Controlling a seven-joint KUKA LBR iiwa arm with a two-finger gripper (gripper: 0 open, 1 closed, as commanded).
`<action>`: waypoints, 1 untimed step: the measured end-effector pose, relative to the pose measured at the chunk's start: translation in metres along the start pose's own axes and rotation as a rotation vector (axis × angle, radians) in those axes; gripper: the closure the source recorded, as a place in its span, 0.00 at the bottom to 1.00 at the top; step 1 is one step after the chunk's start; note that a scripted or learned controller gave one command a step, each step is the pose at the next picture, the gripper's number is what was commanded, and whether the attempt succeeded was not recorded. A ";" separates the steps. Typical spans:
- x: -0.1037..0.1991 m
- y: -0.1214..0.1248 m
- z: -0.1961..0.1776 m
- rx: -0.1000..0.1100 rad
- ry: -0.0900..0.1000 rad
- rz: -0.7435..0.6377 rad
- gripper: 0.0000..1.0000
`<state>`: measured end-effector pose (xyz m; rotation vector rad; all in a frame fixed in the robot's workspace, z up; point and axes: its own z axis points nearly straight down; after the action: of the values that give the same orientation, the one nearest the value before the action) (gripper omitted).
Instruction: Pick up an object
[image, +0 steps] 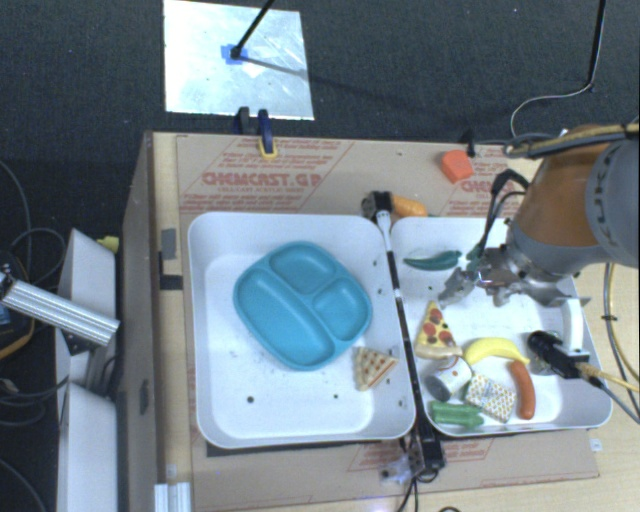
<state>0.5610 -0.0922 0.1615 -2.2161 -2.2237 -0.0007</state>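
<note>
Pincer just above pizza slice

The bench is covered by a brown printed protective sheet. Directly on it rest two shallow white bins side by side: the left bin and the right bin. An orange block lies near the far edge.

Robotics lab, bench, white bins, cables
</note>
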 end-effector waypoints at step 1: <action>-0.004 -0.058 0.063 -0.021 -0.005 0.000 0.00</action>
<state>0.5033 -0.0967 0.0984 -2.2292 -2.2363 -0.0178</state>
